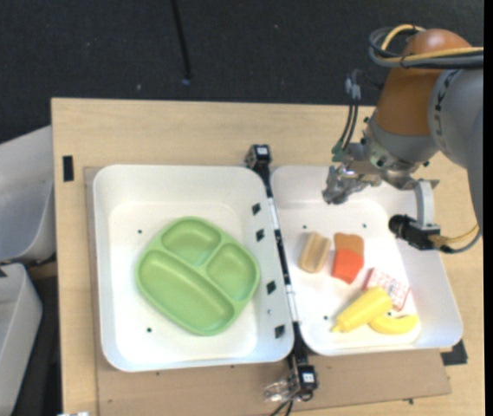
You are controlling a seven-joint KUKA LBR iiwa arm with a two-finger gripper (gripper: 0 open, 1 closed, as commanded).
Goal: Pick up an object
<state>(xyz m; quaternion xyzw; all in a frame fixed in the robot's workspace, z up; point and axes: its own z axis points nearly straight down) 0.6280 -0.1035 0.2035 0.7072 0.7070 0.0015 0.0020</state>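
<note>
Hand [340, 186] sits over right bin's [428, 319] far edge; can't tell its state. Nearest target: tan block [314, 252], just below in view, long axis running near-far. Orange block [347, 257] beside it, toward the arm.

Dark carpeted floor [99, 33] spreads behind the light wooden bench [185, 133], with a thin black cable [177, 29] crossing it and pale grey containers [3, 206] at far left
</note>
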